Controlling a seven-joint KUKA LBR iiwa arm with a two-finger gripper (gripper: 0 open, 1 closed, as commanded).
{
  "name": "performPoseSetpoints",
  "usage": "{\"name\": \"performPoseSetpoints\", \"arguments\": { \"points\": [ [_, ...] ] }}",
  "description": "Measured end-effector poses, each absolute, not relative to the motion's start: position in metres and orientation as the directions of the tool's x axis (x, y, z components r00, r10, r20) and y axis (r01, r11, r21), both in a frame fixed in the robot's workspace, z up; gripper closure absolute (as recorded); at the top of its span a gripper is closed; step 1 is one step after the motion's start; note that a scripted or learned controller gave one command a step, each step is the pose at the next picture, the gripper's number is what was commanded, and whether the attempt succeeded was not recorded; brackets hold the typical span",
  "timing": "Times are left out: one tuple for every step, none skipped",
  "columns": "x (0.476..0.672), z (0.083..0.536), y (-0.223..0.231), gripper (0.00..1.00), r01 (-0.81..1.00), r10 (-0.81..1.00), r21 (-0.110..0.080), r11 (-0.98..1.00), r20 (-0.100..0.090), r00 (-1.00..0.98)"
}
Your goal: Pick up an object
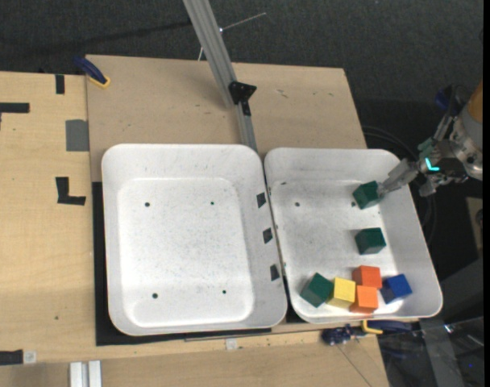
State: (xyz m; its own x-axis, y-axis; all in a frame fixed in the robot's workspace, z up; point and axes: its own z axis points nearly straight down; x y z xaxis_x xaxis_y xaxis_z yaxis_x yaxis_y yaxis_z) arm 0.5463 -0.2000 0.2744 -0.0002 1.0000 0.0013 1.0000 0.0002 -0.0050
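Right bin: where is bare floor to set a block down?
Right bin: bare floor along its left half, beside the divider. Crowded at the near edge: green cube, yellow block, orange blocks, blue cube.

Both bins, the left bin (116, 216) at nine o'clock and the right bin (309, 240) at four o'clock, look like white moulded plastic, smooth with a faint sheen and fine dark speckling over their floors. The bench (148, 95) beneath them looks like pale wood board, matt and lightly scuffed. A slanted rail (217, 43) at twelve o'clock looks like brushed metal with a dull shine. The blocks in the right bin, among them a green block (369, 239) and a yellow block (344, 289), have flat, matt painted faces. The gripper (390, 185) at three o'clock looks like dull grey metal.
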Motion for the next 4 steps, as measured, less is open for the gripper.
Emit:
{"name": "performPoseSetpoints", "arguments": {
  "points": [
    [0.547,0.277,-0.200,0.00,1.000,1.000,-0.001,0.002,0.000,-0.002],
    [0.547,0.236,-0.199,0.00,1.000,1.000,-0.002,0.001,-0.001,-0.001],
    [0.541,0.191,-0.201,0.00,1.000,1.000,-0.006,0.000,0.000,0.000],
    [0.539,0.144,-0.208,0.00,1.000,1.000,-0.006,0.000,0.000,0.000]
  ]
}}
